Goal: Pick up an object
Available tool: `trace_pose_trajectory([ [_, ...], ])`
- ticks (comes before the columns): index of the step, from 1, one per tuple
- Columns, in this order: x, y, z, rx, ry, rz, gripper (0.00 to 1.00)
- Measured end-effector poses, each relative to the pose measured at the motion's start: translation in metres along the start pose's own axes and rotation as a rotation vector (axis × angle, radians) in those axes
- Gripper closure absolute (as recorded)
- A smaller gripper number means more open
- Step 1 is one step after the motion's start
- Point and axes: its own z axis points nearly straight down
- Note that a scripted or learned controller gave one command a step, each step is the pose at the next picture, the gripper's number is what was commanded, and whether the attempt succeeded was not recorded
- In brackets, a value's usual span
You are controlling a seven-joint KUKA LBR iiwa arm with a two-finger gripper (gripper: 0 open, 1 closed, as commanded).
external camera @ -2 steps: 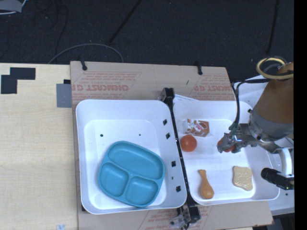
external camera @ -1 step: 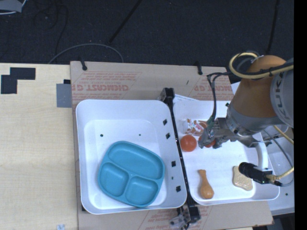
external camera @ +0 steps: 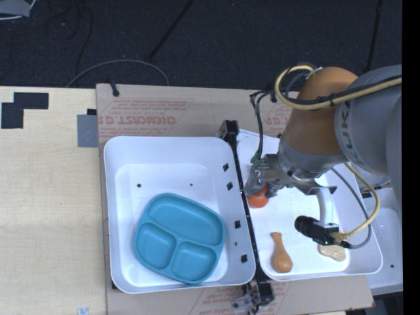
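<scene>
While my gripper (external camera: 257,188) sits low over the orange ball (external camera: 258,200) in the right bin (external camera: 374,264), I cannot tell its opening, so I judge closing on it comes next.

Red print is showing on the cardboard sheet (external camera: 197,104) lying under the bins (external camera: 115,176). One line sits just beyond the far rim of the left bin and is facing away from me, upside down and mirrored; it seems to be reading CHEMCAST, though I am not sure of every letter. More red print is peeking out on the same cardboard at the near edge, below the bins, but it is too cut off and blurred to read.
</scene>
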Motion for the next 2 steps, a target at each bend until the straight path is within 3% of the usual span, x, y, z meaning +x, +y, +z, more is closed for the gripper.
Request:
trace_pose_trajectory([
  [1,0.053,0.005,0.001,0.001,-0.001,0.001,1.00],
  [2,0.100,0.033,-0.009,-0.002,-0.003,0.003,1.00],
])
